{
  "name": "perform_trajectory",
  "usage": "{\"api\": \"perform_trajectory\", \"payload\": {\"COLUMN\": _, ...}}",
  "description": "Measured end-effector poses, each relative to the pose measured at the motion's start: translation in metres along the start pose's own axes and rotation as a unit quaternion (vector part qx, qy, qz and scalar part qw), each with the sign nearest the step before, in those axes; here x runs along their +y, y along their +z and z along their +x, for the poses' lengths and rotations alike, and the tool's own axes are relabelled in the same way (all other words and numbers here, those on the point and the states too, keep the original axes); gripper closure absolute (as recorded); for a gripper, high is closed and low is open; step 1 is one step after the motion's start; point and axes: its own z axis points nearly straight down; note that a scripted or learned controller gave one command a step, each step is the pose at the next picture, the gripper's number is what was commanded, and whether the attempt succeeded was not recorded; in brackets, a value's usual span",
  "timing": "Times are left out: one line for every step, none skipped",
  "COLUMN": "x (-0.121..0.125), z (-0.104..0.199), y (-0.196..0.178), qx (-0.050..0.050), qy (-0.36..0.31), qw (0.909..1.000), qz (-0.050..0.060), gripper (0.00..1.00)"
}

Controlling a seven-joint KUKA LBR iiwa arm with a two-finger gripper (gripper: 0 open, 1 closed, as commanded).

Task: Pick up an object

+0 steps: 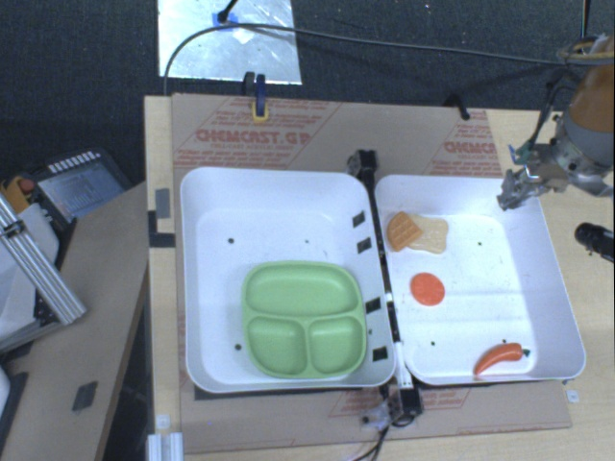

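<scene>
The scene was evenly and fairly brightly lit from overhead; the two white bins (461, 373) came close to washing out, their walls losing detail. A metal sheet (231, 27) at the top caught patchy glare. Shadows were soft and short; a faint one lay beside the green divided plate (303, 317), another under the orange pepper (498, 357). The picture was slightly soft and grainy throughout; the gripper (514, 192) looked blurred; the dark carpet (58, 56) held little detail.
</scene>
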Motion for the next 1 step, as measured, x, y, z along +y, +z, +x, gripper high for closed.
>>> {"api": "perform_trajectory", "payload": {"x": 0.0017, "z": 0.0447, "y": 0.0000, "qx": 0.002, "qy": -0.002, "qw": 1.0000, "qz": 0.002, "gripper": 1.00}}
